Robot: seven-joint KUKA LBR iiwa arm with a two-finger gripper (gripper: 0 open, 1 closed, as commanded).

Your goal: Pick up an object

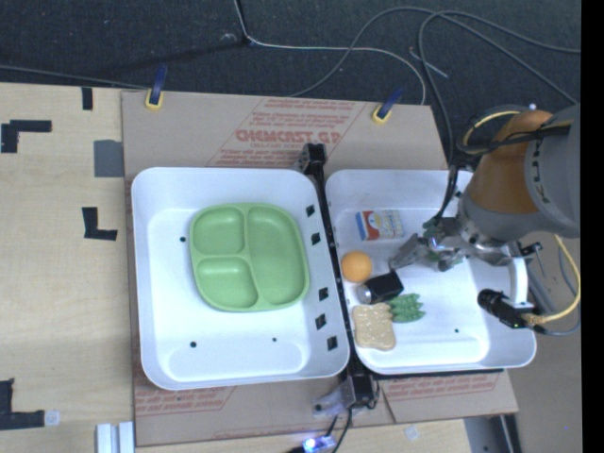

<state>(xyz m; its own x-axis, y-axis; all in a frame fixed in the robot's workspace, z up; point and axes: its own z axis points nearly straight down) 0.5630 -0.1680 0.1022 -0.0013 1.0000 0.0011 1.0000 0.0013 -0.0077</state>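
Note:
The right bin [472,347] holds several small items. A white packet with red and blue print [379,225] lies near its far left. An orange ball [357,267] sits by the divider, with a small black block [383,285] just right of it. A green leafy toy [407,307] and a tan slice of toast [374,327] lie toward the front. My gripper [417,251] reaches in from the right and hangs low over the bin's middle, right of the ball and just above the black block. Nothing is visibly held.
The left bin [160,347] holds a green divided plate [250,256]. A black divider [326,253] runs between the bins. The arm's orange band and grey body [514,192] cover the right bin's far right corner. Cables trail behind the bench.

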